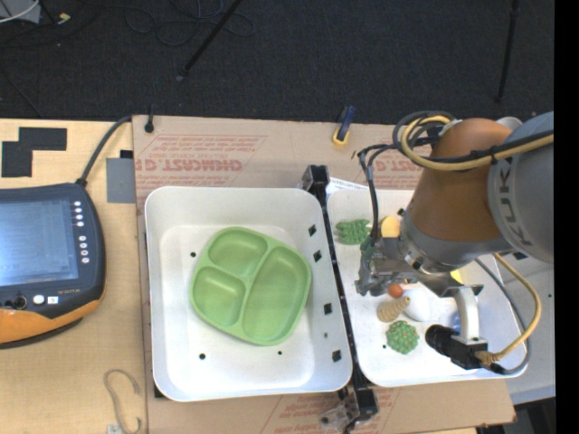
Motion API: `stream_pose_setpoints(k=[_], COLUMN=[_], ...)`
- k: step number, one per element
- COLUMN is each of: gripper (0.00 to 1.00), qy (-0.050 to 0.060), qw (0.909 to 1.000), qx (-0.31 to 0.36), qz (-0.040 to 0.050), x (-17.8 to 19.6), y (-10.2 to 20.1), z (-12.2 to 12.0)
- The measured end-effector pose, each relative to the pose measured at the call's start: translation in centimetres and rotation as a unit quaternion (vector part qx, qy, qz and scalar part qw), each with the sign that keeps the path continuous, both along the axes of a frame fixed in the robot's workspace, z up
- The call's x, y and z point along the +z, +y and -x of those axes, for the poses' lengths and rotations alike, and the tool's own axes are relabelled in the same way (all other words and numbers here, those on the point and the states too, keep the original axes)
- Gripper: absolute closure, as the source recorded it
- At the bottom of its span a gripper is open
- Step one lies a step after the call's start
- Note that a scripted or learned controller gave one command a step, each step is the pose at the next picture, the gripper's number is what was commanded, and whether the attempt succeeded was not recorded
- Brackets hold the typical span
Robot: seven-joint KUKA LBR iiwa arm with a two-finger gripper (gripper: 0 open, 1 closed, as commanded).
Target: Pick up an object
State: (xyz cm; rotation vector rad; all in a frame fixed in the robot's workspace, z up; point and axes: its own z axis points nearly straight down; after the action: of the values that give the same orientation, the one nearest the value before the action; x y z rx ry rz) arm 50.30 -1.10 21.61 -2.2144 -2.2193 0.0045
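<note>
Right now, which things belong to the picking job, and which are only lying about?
For the job: pincer; right bin with two green bumpy pieces, tan ridged piece, small red piece.

Lying about: green divided plate in left bin; pendant screen; blue-yellow clamp.

To my far side sits a tablet (pixel 41 242) on the bench (pixel 54 369), a blue-and-yellow clamp (pixel 343 127) on the cardboard (pixel 199 156), cables (pixel 181 16) beyond.

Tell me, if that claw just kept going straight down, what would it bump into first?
Probably the small red ball just beside the gripper, or the bare floor of the right bin; depth is hard to judge from above.
</note>
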Motion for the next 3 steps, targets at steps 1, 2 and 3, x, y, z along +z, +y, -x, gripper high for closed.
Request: stream_pose_setpoints(k=[1,2,3], gripper=[1.00,1.00,1.00], qy=[0.000,-0.002,-0.001], qw=[1.0000,1.0000,1.0000], qx=[-0.002,-0.001,-0.003], qz=[0.0006,0.0011,0.0009], x=[0.4,1.9,1.7], y=[0.6,0.8,0.9], z=[2.2,1.1,1.8])
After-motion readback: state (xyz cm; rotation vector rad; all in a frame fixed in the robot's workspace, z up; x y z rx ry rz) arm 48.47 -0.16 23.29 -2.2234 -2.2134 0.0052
